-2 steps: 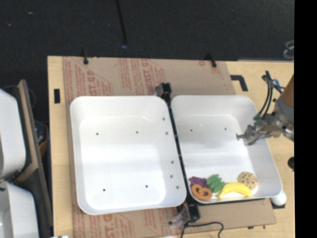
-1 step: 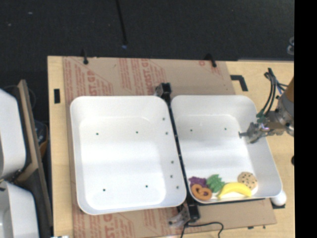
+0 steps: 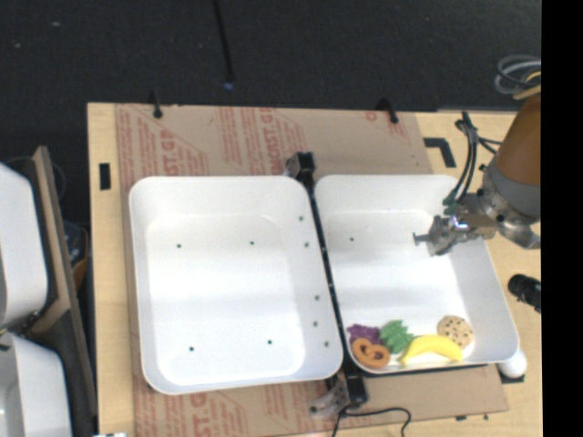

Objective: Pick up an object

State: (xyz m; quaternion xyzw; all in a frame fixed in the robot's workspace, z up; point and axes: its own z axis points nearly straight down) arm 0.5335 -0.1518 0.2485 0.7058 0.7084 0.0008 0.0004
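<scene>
You can't tell how your gripper (image 3: 435, 241) is set; the banana (image 3: 430, 349) and cookie (image 3: 455, 331) lie well below it.

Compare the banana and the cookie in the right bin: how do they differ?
The banana is yellow, long and curved; the cookie is tan, round and dotted with dark chips. The banana lies along the bin's near wall, while the cookie sits just behind its right end, closer to the gripper. The banana looks longer than the cookie is wide. Both rest at the near edge of the right bin.
</scene>
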